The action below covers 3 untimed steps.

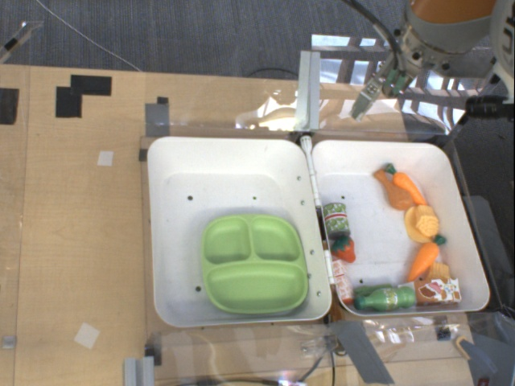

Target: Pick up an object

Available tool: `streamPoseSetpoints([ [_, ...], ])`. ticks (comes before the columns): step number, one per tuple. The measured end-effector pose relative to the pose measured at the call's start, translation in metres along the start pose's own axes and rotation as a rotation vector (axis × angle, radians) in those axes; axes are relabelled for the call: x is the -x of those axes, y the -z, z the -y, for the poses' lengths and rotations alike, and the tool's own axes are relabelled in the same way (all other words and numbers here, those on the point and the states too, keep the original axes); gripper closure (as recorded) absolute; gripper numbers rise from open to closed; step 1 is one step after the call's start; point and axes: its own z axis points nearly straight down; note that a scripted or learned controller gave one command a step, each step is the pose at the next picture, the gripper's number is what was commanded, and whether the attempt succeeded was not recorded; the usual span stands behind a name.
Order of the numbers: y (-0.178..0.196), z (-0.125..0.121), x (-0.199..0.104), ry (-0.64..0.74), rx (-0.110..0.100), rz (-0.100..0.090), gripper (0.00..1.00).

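My gripper (pixel 359 109) hangs high over the back edge of the right bin (pixel 362 167), tilted down to the left, with nothing visibly held. The right bin holds toy food: a carrot (pixel 405 185) over an orange piece (pixel 392 193) at the back right, a yellow corn piece (pixel 422 223), a second carrot (pixel 423 258), a green bottle (pixel 385 297) and a small carton (pixel 439 290) along the front. A green-labelled can (pixel 334 218) and a red strawberry (pixel 344 248) lie against the left wall.
The left bin (pixel 185 175) bears a green divided plate (pixel 254 262) at its front. A metal frame (pixel 338 63) and a grey post (pixel 308 87) stand behind the bins, close to the gripper. Wooden bench top spreads to the left.
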Motion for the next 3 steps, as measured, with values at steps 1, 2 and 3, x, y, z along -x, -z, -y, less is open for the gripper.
streamPoseSetpoints([
  [1,-0.114,-0.007,-0.077,0.074,-0.007,-0.011,1.0],
  [2,-0.085,-0.009,-0.042,-0.118,0.001,0.0,1.0],
  [3,-0.059,-0.029,-0.004,-0.191,0.002,0.001,1.0],
])
